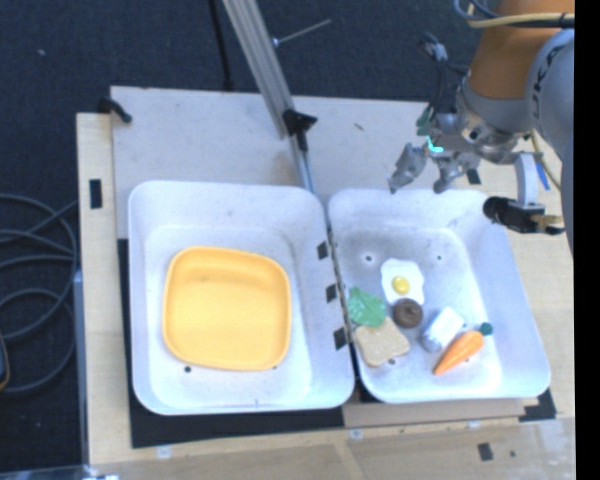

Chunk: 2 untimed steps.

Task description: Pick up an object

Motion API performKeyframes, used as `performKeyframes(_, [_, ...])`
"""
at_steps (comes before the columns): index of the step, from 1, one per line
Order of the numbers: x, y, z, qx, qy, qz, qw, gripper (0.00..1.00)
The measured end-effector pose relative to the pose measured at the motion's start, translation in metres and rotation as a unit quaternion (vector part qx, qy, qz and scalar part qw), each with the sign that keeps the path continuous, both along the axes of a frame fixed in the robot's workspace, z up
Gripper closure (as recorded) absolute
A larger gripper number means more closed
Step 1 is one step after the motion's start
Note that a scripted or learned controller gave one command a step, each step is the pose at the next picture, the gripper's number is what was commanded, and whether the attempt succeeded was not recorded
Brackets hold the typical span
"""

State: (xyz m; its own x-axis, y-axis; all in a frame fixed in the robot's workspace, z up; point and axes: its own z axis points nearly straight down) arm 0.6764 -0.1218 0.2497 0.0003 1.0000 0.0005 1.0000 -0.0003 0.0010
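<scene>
a square orange plastic plate (227, 307) lies in the left white bin (145, 218). in the right white bin (510, 278) sit a green leafy toy (366, 307), a fried egg toy (402, 280) and an orange toy carrot (458, 351). the gripper (424, 175) hangs above that bin's far rim, fingers spread and grasping nothing.

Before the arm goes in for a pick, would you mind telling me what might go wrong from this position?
The toys in the right bin are crowded: the fried egg, chocolate cookie, green leaf and toast touch or nearly touch, so the pincer may nudge neighbours or grab two. The carrot and white block lie near the bin's sloped wall, where a finger could catch.
</scene>
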Motion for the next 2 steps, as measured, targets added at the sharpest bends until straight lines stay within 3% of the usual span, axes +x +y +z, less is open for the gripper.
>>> performKeyframes(1, [0.000,0.000,0.000,0.0000,0.000,0.000,1.0000,0.00])
performKeyframes(2, [0.006,0.006,-0.056,-0.0005,0.002,0.000,1.0000,0.00])
